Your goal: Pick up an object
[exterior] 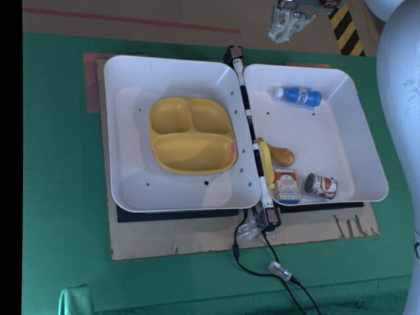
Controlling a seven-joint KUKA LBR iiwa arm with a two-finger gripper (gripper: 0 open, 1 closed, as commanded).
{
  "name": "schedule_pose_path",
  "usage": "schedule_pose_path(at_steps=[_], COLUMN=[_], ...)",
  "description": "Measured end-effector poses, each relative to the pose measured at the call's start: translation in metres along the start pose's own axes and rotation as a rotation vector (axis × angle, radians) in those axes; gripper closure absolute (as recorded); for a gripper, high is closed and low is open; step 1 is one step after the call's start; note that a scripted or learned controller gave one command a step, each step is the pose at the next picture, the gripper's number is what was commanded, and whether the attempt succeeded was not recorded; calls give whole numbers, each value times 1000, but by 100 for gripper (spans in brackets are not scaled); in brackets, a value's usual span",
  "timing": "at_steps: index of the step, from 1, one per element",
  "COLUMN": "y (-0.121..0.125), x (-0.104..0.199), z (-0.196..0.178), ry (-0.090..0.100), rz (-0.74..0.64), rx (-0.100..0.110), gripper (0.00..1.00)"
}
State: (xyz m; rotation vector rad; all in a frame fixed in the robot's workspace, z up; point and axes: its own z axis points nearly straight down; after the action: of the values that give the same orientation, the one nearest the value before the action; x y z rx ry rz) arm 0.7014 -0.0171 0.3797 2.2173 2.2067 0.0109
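The gripper (287, 26) hung high above the far edge of the tabletop (59, 176), beyond the right bin (367, 156) and well apart from everything in it; the jaws pointed down, nothing visible between them, but whether they were spread or closed could not be told from this angle. The right bin held a blue bottle (298, 96) lying on its side near the far wall, a brown pear-like piece (279, 155) touching a yellow banana (266, 163) against the left wall, a small box (287, 186) just beside a tipped can (320, 186) near the front wall. The left bin (125, 110) held a yellow divided plate (191, 135), roughly centred. Cables (262, 261) trailed over the green cloth in front.
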Motion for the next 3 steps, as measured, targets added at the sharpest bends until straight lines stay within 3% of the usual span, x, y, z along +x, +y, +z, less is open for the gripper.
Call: schedule_pose_path(at_steps=[1, 2, 3], y=[0, 0, -1], x=[19, 19, 63], z=[5, 5, 71], ry=[1, 1, 2], rz=[0, 0, -1], rx=[4, 4, 6], gripper=[100, 0, 0])
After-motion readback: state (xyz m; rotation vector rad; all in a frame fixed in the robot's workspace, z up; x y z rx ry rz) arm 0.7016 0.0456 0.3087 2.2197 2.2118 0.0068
